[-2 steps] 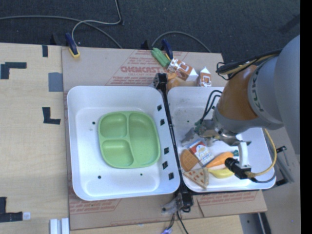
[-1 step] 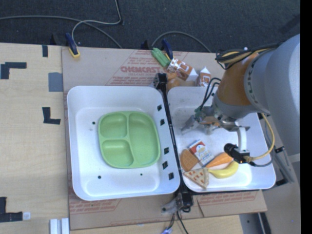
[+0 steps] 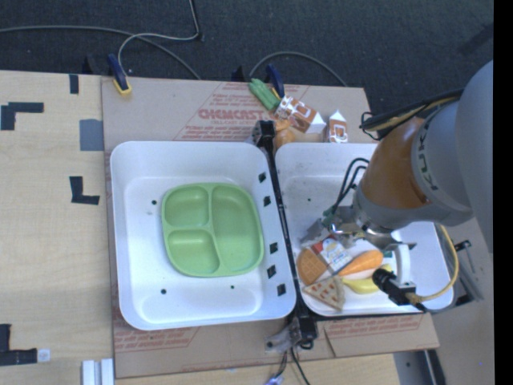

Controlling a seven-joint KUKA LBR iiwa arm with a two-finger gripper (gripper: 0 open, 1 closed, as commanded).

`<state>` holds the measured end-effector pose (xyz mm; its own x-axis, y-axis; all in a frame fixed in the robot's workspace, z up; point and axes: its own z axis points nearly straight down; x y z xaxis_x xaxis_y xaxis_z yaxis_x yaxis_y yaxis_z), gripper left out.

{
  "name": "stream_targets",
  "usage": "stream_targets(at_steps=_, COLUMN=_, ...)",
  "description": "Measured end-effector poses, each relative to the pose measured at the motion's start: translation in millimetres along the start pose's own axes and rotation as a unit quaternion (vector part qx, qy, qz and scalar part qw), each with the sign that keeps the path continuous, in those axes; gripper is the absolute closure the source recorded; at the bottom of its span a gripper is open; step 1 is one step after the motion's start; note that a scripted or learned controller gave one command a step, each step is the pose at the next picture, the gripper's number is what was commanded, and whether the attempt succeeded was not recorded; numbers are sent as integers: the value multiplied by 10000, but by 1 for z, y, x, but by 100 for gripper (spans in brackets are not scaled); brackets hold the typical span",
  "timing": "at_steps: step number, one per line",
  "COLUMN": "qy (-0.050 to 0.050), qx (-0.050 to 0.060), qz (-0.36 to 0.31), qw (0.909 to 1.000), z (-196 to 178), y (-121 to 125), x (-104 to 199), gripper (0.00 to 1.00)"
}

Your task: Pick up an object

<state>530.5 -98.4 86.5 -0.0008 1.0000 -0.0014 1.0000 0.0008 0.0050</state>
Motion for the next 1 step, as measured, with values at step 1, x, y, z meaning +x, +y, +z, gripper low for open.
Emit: stream_targets(at_steps=1, qy=-10, qx=-3, qz=4, qw=10000, z=-10, y=0, x=-1, gripper=100)
